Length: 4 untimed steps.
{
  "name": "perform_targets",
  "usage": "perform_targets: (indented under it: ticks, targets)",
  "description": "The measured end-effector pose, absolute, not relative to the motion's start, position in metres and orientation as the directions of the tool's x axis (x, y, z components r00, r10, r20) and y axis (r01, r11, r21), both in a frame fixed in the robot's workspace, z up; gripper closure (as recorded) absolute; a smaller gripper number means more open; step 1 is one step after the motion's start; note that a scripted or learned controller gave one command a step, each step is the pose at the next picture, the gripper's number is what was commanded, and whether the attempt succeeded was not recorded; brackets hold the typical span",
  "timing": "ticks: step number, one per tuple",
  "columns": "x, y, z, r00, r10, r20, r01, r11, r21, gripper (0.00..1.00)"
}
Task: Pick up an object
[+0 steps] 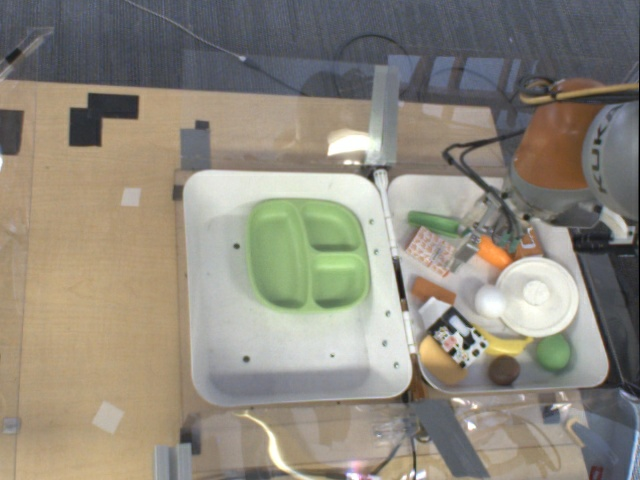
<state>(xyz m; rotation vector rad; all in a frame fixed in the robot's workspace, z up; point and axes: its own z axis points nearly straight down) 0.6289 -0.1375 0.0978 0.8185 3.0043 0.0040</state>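
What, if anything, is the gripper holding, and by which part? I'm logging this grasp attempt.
It cannot be told. The gripper is down in the right bin among the orange carrot and green vegetable.

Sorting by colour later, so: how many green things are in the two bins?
3: the green divided tray in the left bin, a green stick and a green ball in the right bin; others may be hidden.

The round grey robot arm (612, 158) carries a wide orange band (553, 148) above its wrist. Thin black cables (470, 160) loop beside it, toward the small metal tool (480, 236).
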Motion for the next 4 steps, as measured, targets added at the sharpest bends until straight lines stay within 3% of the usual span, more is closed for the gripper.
perform_targets:
  ticks: [1,2,3,4]
  targets:
    - [0.605,-0.184,0.098,-0.816,0.578,-0.025,0.577,0.816,0.012,0.0]
    - [0.654,-0.106,0.098,-0.796,0.604,-0.023,0.604,0.797,0.013,0.0]
    - [0.598,-0.153,0.098,-0.737,0.676,-0.023,0.676,0.737,0.016,0.0]
    - [0.616,-0.192,0.12,-0.855,0.519,-0.012,0.519,0.855,0.003,0.0]
